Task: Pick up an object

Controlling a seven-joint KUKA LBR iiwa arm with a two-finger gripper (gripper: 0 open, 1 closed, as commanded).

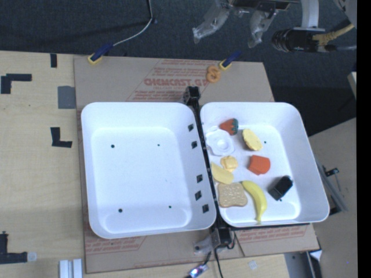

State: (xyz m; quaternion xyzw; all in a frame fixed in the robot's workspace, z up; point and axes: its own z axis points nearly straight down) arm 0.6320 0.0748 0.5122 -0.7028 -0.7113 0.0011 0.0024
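Note:
My gripper hangs high at the top of the view, above the bench's far edge, open with nothing between its two pale fingers. It is well clear of both bins. The right bin holds several toy foods: a red strawberry, a white fried egg, a yellow chip, an orange-red block, a small yellow piece, a cheese wedge, a slice of toast, a banana and a black block.
The left bin sits beside the right one, joined by a black hinge strip. An orange ring lies on the cardboard behind the bins. Blue-yellow clamps hold the cardboard's far edge. A cable runs across the dark floor.

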